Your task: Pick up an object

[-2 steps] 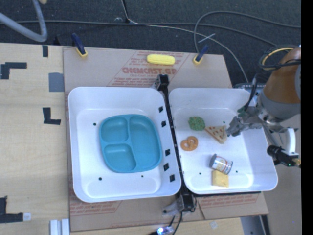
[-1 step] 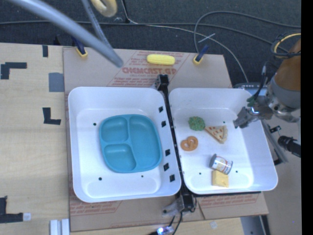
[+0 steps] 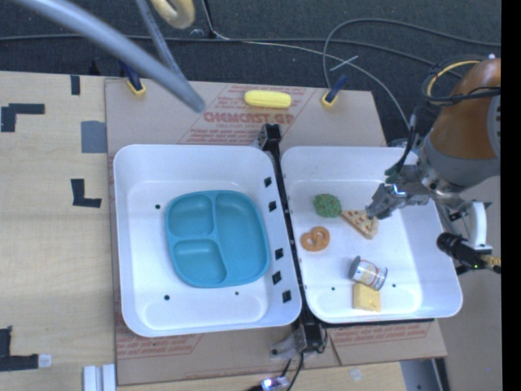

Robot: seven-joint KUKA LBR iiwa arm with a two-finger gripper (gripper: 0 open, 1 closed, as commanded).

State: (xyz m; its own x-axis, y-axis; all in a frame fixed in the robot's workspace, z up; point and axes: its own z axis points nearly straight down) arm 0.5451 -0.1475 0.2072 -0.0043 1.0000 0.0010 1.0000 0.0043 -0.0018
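The right bin [image 3: 423, 296] holds a green broccoli piece [image 3: 327, 205], a brown pretzel [image 3: 315, 239], a tan pizza slice [image 3: 359, 221], a small metal can [image 3: 369, 273] lying tilted, and a yellow cheese block [image 3: 367, 300]. My gripper [image 3: 381, 207] hangs low over the right bin, its tip right at the pizza slice's right edge. Whether it touches the slice is unclear.
The left bin [image 3: 138, 177] holds a blue divided tray [image 3: 216, 238]. A black clip divider [image 3: 279, 218] runs between the bins. A yellow banana-like object [image 3: 267, 98] lies on the cardboard behind the bins. Cables cross the dark floor beyond.
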